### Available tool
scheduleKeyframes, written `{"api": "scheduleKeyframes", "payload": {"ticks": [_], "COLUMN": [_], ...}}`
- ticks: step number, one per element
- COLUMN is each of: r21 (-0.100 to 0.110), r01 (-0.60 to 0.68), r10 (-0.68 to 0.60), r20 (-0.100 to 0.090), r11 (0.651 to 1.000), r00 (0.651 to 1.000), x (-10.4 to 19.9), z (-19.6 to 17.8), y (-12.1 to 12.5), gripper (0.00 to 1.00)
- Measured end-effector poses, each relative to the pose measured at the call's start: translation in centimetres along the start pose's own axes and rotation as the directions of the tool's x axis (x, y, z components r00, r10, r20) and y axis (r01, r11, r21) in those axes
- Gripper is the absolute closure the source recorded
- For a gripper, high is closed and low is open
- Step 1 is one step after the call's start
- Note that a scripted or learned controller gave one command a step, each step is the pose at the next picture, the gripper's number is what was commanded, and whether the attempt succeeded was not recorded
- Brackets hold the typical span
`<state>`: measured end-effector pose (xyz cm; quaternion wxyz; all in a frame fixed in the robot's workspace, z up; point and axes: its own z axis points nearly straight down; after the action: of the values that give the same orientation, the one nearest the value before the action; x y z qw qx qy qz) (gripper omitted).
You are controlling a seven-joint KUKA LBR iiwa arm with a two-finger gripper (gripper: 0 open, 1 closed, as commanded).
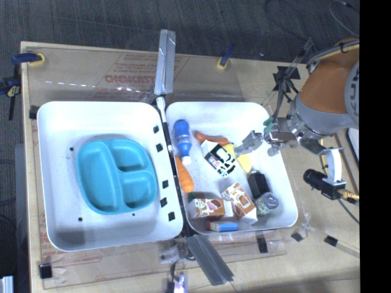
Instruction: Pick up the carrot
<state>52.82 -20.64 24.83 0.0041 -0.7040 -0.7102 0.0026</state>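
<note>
1. Carrot (184, 174) lay in the right bin (278, 163), hard against that bin's left wall, its length running along the wall, with nothing gripping it.
2. Just above the carrot, along the same wall, lay a blue bottle with a white cap (181, 137), the cap end nearest the carrot.
3. To the right of the carrot sat a black-and-white patterned box (220, 159), with an orange item (209, 139) above it and a yellow piece (244, 162) at its right side.
4. Below and right of the carrot, two small brown-and-white cartons (208, 207) and (239, 201) lay close together; a flat blue-and-red item (222, 226) rested below them by the bin's near wall.
5. Further right of the carrot were a black object (257, 184) and a small round grey one (267, 202).
6. The gripper (249, 143) hung over the upper right part of the same bin, well to the right of the carrot and apart from it, near the yellow piece.
7. Whether its fingers were spread or closed could not be told; nothing was visibly held.
8. The arm (330, 99) reached in from the far side of the bin from the carrot, its grey wrist low over the bin's right rim and the orange band behind it.
9. Left of the carrot, across the shared wall, the left bin (55, 163) held a blue divided tray (116, 174).
</note>
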Motion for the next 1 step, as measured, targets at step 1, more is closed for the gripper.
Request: {"api": "scheduleKeyframes", "payload": {"ticks": [1], "r21": [-0.016], "r01": [0.084], "r10": [-0.084], "r20": [0.004], "r11": [0.996], "r00": [0.996], "x": [4.78], "z": [13.48], "y": [-4.04], "gripper": [0.00]}}
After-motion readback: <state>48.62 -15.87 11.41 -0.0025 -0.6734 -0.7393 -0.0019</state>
